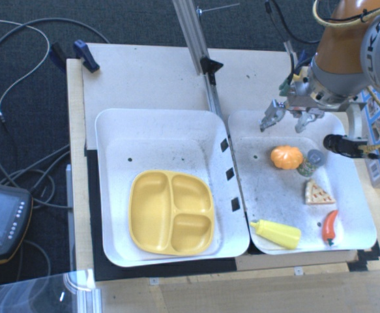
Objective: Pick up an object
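Observation:
The right bin (261, 194) holds an orange pumpkin-like toy (286, 157), a small grey-green jar (310, 162), a pizza-slice toy (317, 193), a red chili pepper (330, 227) and a yellow wedge (277, 233). My gripper (287, 119) hangs over the far end of this bin, above and behind the orange toy. Its two fingers are spread apart with nothing between them.
The left bin (111, 142) carries a yellow divided plate (171, 211). A metal post (193, 28) slants up from between the bins. A blue clamp (85, 54) sits at the bench's far left corner. Cables and a tablet lie on the floor to the left.

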You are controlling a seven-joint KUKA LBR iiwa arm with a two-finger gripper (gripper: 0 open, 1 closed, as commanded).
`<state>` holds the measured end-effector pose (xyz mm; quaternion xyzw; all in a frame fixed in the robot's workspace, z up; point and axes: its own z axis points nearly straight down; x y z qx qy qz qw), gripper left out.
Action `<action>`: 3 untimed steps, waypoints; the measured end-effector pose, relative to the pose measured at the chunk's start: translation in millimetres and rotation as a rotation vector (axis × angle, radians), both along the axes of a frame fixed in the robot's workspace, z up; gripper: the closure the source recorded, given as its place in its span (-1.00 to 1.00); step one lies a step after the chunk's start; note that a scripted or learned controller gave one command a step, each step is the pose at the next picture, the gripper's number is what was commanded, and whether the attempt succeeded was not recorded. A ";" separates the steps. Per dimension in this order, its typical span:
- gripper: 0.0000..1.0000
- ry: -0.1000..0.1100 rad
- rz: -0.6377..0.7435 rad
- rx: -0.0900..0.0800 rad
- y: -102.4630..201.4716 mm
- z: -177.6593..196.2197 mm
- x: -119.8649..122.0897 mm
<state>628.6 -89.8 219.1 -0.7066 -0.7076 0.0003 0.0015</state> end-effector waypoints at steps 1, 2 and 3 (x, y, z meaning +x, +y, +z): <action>-1.00 0.000 0.000 0.000 0.0 0.1 0.0; -1.00 0.006 -0.002 0.000 2.4 -60.0 -8.6; -1.00 0.007 -0.001 0.001 10.7 -118.9 -14.6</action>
